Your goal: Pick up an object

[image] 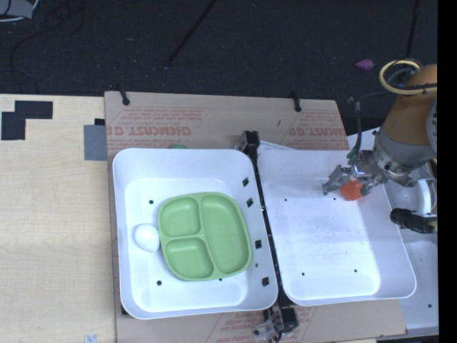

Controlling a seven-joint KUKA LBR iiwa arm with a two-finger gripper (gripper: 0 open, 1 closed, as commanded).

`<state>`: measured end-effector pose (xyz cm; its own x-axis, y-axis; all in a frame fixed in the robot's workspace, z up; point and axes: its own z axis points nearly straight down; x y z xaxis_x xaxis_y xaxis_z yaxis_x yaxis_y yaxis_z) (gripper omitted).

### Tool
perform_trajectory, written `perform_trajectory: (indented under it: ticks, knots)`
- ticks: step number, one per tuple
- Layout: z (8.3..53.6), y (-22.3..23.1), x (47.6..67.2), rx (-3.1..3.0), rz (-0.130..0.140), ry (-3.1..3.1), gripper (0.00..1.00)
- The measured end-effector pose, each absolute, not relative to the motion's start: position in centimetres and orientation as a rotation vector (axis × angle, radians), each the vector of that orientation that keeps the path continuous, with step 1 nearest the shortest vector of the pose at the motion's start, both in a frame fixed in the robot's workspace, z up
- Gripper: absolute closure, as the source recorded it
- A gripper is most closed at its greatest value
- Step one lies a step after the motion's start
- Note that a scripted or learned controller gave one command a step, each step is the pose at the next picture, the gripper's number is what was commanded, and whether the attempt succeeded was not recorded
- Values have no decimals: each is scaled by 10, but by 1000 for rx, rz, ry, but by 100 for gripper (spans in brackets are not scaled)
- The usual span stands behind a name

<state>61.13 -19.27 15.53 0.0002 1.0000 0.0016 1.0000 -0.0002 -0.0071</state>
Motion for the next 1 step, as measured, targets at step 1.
perform_trajectory:
  ticks: [1]
  knots:
    - [93, -190, 617, -2214, 4, -2222, 0]
